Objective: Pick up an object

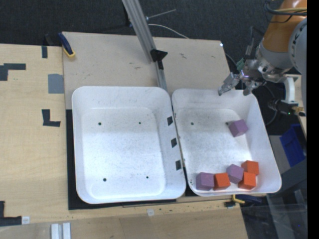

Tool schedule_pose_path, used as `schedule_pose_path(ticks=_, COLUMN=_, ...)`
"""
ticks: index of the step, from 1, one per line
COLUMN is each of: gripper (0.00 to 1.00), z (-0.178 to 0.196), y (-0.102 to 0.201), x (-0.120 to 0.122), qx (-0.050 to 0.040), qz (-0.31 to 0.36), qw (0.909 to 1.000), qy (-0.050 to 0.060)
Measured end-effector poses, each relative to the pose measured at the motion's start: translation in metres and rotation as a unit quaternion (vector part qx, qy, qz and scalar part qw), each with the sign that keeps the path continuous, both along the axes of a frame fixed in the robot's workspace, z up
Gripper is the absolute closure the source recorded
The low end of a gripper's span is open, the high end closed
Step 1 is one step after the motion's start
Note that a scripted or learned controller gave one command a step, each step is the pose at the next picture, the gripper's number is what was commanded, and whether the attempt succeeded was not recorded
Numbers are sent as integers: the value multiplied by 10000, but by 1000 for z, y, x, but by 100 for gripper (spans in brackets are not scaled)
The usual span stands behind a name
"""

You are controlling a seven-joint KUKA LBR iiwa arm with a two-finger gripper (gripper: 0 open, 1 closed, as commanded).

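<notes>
So the stuff to grab is a bunch of small foam-looking blocks, all sitting in the right bin (pixel 264 133): a lone purple block (pixel 238 128) lies around the middle of that bin toward its 3 o'clock wall, tilted a bit, and the rest are huddled down in the 5 o'clock corner. That cluster goes purple cube (pixel 205 181), then an orange cube (pixel 222 181) touching it, another purple cube (pixel 235 173) just up from that, and two orange blocks (pixel 249 175) stacked close against the corner wall. They've got matte faces and soft edges, nothing shiny. The end effector (pixel 234 86) hangs over the bin's 12 o'clock rim, well apart from every block, with its two fingers spread and nothing between them, so it's released. The left bin (pixel 79 133) is the same shallow white tray, speckled with dark scuffs, with a few small dots in its floor. Both bins touch along the middle, where some small black clips (pixel 173 142) sit on the seam. The desk (pixel 30 148) is pale wood with bits of dark and grey tape at 9 o'clock, a blue and yellow clamp (pixel 66 45) at 11 o'clock, and a silver aluminium rail (pixel 139 21) leaning in from 12 o'clock. Dark carpet shows behind.
</notes>
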State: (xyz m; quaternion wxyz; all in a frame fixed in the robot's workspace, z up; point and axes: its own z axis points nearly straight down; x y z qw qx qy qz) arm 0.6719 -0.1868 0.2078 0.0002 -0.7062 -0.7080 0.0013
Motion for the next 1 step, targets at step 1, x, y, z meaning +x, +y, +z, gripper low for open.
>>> schedule_pose_path(ticks=1, gripper=0, z=-91, y=-20, x=-59, qx=-16, qz=9, qw=10000, qy=-82)
